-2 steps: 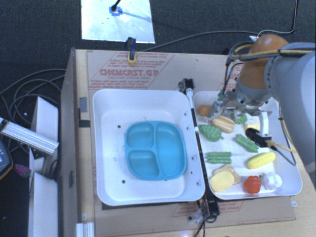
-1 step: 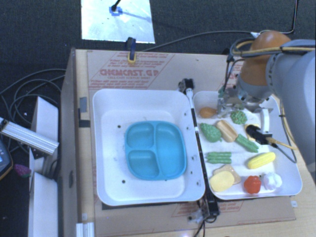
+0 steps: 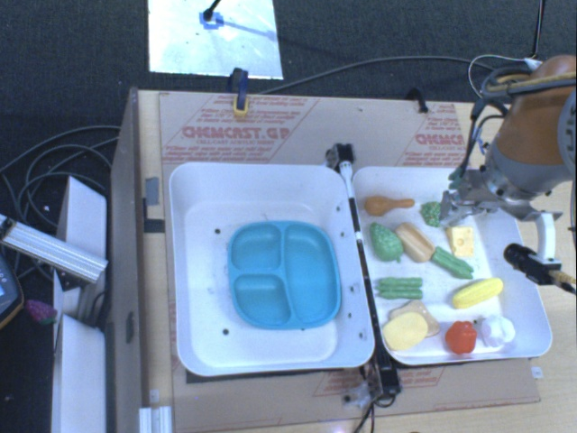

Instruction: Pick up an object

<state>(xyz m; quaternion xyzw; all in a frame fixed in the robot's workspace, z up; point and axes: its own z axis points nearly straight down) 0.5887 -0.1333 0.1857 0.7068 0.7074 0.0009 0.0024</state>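
White bins sit side by side on a brown-board counter (image 3: 297,120) over dark carpet.

Cables trail across the floor at the left, and a pale square sheet (image 3: 214,23) lies beyond the counter. The left bin (image 3: 194,242) carries a blue divided tray (image 3: 283,273). The right bin (image 3: 539,318) is strewn with toy food: a green broccoli piece (image 3: 431,213) at its far side, a cheese wedge (image 3: 462,241), a yellow corn cob (image 3: 477,291), a red tomato (image 3: 461,336). The pincer (image 3: 453,207) hovers just beside the broccoli; whether it is open or closed I cannot tell.
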